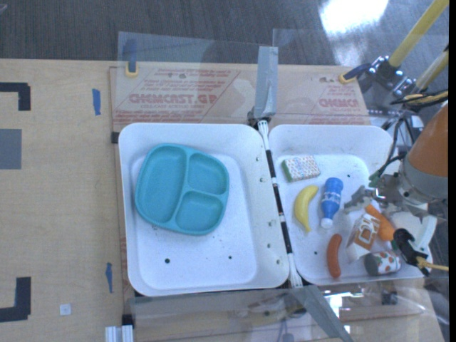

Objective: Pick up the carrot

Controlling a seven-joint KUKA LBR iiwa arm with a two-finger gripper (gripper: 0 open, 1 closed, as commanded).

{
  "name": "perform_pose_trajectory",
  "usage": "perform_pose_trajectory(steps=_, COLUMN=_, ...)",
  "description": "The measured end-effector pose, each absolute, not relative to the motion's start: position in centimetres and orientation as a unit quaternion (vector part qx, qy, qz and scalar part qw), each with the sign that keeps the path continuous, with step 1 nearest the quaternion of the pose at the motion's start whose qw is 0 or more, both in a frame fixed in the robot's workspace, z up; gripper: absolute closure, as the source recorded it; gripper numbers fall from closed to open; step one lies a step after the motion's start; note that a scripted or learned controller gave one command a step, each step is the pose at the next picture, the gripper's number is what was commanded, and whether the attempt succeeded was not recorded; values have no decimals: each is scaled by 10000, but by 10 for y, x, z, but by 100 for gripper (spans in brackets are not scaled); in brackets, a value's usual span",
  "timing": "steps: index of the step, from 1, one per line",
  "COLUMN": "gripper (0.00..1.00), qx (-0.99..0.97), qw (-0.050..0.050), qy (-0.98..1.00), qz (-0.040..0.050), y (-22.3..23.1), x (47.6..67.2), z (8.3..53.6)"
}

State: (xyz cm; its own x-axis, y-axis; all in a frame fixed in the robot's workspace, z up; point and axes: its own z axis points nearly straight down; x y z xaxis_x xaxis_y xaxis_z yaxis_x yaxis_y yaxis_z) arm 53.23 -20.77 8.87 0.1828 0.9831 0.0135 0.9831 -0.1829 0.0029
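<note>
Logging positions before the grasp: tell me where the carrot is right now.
In the camera view the carrot lies near the right edge of the right bin, beside the gripper, with a small carton next to it on its left.

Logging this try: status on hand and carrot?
Hand low over right bin, grip unclear. Carrot at the hand, near right wall. Carton pressed against carrot; blue bottle and sausage nearby.

blue divided plate (182, 189) in left bin (142, 262); banana (306, 206), bottle (330, 201) right.

"chemcast gp" on protective sheet (174, 91)
</note>
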Motion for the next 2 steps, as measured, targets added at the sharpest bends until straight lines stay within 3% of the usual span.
perform_pose_trajectory(steps=1, gripper=100, qx=-7705, qw=-14, qy=-6374, qz=-44, y=-212, x=532, z=98)
perform_pose_trajectory(steps=2, gripper=100, qx=-7776, qw=1, qy=-6288, qz=2, y=-127, x=531, z=170)
